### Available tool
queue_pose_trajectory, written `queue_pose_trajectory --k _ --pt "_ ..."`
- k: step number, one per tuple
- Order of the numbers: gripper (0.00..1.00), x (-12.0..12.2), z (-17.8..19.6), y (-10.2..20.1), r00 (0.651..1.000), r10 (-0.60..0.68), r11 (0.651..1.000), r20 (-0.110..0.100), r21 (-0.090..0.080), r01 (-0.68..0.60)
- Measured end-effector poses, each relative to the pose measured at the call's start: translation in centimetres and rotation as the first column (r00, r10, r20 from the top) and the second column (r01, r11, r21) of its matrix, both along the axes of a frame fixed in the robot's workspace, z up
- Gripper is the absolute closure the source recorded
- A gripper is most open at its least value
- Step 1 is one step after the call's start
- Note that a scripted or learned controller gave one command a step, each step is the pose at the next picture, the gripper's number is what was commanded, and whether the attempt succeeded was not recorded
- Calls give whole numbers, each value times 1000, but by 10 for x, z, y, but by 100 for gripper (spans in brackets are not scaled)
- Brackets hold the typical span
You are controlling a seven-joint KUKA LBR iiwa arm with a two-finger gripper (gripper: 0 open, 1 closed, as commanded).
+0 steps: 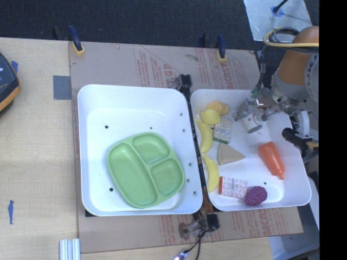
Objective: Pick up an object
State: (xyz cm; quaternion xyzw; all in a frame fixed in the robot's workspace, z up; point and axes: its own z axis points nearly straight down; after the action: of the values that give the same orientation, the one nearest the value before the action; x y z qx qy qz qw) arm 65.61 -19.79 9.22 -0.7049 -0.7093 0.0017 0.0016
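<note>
My gripper [250,114] hangs over the right bin [295,199]; whether it holds anything, I can't tell. The carrot [271,158] looks light, stiff, slippery: I'd take its thick middle.

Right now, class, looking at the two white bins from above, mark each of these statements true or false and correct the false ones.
1. The green divided plate lies in the left bin. True.
2. The carrot lies in the left bin. False: it lies in the right bin, near its right side.
3. The purple fruit sits near the front edge of the right bin. True.
4. The gripper is over the left bin. False: it is over the back part of the right bin.
5. The bananas lie along the right bin's left wall. True.
6. The green divided plate has food on it. False: its compartments hold nothing.
</note>
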Motion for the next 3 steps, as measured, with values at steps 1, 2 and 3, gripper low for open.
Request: queue_pose_trajectory --k 1,2,3 --pt "0 0 0 36 1000 0 1000 -1 0 0" --pt "0 -13 0 67 1000 0 1000 1 -1 0" --pt "100 -13 10 66 1000 2 1000 -2 -2 -2"
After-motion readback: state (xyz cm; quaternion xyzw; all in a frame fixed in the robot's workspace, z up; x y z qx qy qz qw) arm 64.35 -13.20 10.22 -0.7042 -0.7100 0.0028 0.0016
